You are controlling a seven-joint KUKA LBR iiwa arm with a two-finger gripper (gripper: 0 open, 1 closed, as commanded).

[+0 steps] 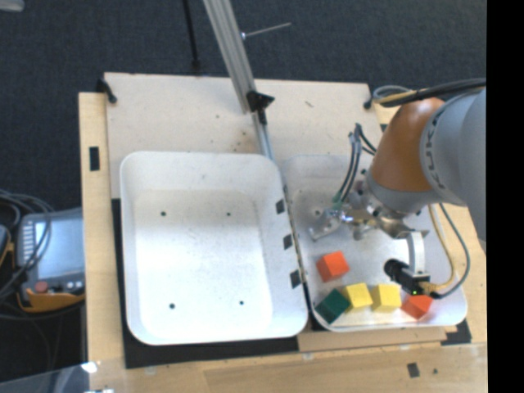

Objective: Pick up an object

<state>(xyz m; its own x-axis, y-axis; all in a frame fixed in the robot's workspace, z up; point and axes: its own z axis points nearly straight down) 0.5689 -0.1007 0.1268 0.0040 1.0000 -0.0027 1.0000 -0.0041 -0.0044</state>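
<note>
Several small blocks lie in the right bin [307, 170]. An orange cube [332, 265] sits alone near the bin's middle. Along the front wall stand a green block [333, 304], two yellow blocks [359, 295] [387, 296] and an orange-red block [417, 305]. My gripper [357, 219] hangs over the right bin's middle, under the orange wrist band, just behind and slightly right of the orange cube. The wrist hides its underside, and I see no block in it.
The left bin [205, 244] sits beside the right one, with a few dark specks on its floor. A slanted aluminium rail [233, 47] rises from the back of the bench. Cables [446, 252] loop off the wrist over the right bin's right side.
</note>
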